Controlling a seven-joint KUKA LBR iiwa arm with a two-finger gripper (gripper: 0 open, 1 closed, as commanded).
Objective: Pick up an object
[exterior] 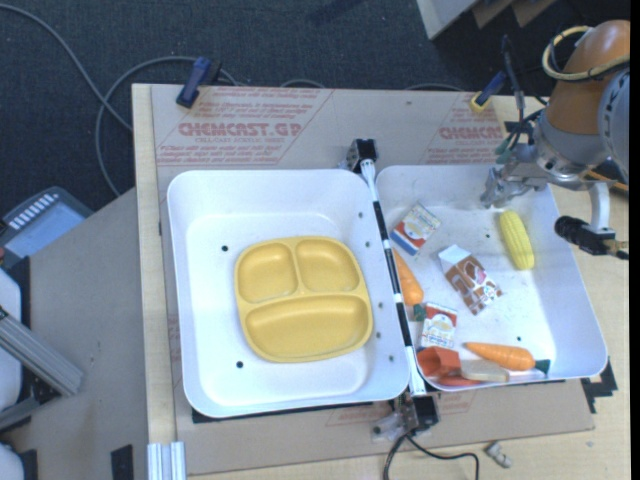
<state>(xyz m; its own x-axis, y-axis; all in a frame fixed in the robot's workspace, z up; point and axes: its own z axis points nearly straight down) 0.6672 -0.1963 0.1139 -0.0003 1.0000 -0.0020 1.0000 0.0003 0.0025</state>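
A: What lies nearest the camera?

B: A carrot [498, 353] at the right bin's [590, 338] near edge. The likelier target is the corn cob [516, 239].

A: Where from the gripper [497, 190]?

B: Just beside it, about five o'clock, long axis running twelve to six. Whether the gripper is apart or together, I cannot tell.

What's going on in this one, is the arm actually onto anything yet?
Not that the view shows. The gripper sits low at the far edge of the right bin, just beside the corn cob, with nothing visibly between its fingers. The other items lie loose in that bin: two carrots and small cartons. The left bin holds a yellow divided tray. No pick appears made at this moment.
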